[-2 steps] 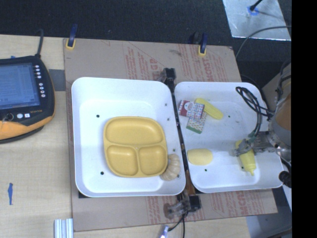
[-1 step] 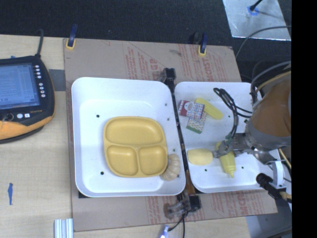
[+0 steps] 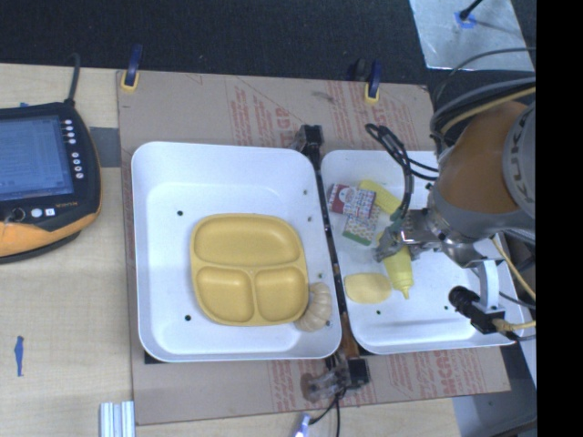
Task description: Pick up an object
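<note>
The right bin [image 3: 410, 330] holds several small items: a yellow squeeze bottle [image 3: 400, 270], a pale yellow flat piece [image 3: 367, 287], a patterned box [image 3: 360, 215] with a red bit beside it, and a yellow block [image 3: 380, 195]. My gripper [image 3: 401, 242] hangs over the middle of this bin, right above the top of the yellow bottle. The grey and orange arm covers the bin's right part.
The left bin [image 3: 159, 185] carries a yellow divided plate [image 3: 248, 269] and a beige shell-like item [image 3: 316, 309] at its lower right corner. A tablet controller [image 3: 41, 176] lies at the far left of the bench. Cables run above the right bin.
</note>
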Robot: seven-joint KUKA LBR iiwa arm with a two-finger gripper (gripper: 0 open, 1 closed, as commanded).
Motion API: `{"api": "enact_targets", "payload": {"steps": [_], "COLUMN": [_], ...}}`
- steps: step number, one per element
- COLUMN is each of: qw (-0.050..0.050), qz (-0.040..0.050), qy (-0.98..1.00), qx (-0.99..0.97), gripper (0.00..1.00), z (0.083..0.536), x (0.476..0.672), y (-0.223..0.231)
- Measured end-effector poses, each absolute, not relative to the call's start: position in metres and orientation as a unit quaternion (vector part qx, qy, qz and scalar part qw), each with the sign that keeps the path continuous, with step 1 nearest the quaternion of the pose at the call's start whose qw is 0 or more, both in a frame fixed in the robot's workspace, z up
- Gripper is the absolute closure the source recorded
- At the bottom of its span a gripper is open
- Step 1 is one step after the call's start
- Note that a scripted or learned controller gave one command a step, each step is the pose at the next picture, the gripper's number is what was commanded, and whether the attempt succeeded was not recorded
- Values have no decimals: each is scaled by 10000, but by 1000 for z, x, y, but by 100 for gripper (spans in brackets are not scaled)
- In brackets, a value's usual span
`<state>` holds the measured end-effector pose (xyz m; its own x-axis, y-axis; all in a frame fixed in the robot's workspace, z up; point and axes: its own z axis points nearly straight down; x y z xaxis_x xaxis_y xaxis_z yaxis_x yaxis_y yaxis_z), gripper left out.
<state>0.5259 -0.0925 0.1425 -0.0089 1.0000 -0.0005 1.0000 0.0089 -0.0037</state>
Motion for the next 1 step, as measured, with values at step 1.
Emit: {"api": "enact_targets", "payload": {"steps": [1], "qw": [13], "qz": [4], "qy": [-7090], "qx": [-7052], "gripper": [100], "z": [233], "x": [517], "y": [-25]}}
